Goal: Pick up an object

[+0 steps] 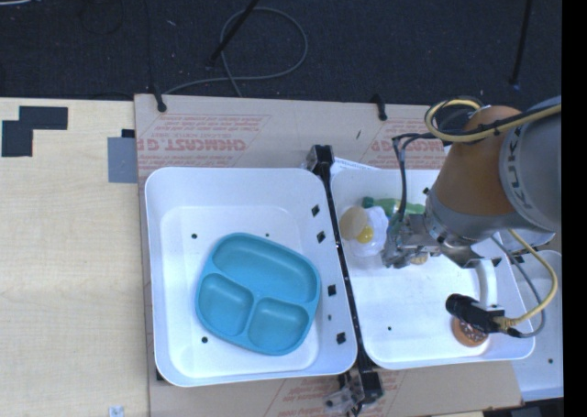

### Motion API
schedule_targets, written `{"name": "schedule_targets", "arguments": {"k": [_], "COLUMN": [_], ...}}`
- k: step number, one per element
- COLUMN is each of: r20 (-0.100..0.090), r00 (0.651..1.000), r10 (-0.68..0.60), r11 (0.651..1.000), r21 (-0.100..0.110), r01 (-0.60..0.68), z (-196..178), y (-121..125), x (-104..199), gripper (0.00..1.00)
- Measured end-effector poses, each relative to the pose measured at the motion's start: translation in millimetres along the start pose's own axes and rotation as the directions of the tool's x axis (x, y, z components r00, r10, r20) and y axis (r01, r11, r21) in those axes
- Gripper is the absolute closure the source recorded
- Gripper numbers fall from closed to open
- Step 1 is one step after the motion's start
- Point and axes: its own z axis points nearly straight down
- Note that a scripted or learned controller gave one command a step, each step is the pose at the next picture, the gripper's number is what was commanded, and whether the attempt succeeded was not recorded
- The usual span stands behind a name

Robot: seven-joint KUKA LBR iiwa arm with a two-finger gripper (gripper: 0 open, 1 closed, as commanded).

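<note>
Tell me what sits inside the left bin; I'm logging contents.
Inside the left bin lies a blue divided plate, three compartments facing up. Whatever might be under the plate is covered.

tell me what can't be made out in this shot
Camera view:
- gripper: too small and dark to tell if its fingers are open or shut.
- green object: partly hidden by the arm and cables.
- round brown object: partly covered by a black part with cable.

Even, fairly bright light from overhead; the two shallow white plastic bins (240, 188) glare nearly featureless; soft shadows; the dark floor (275, 21) stays dim; overall slightly soft focus.
</note>
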Motion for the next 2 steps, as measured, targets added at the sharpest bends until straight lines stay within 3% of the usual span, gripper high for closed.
{"name": "schedule_targets", "arguments": {"k": [2], "r20": [0.001], "r00": [1.0], "r10": [0.0], "r11": [1.0], "r21": [-0.002], "r01": [0.0], "z": [-80.8], "y": [6.8], "x": [-1.2], "gripper": [1.0]}}
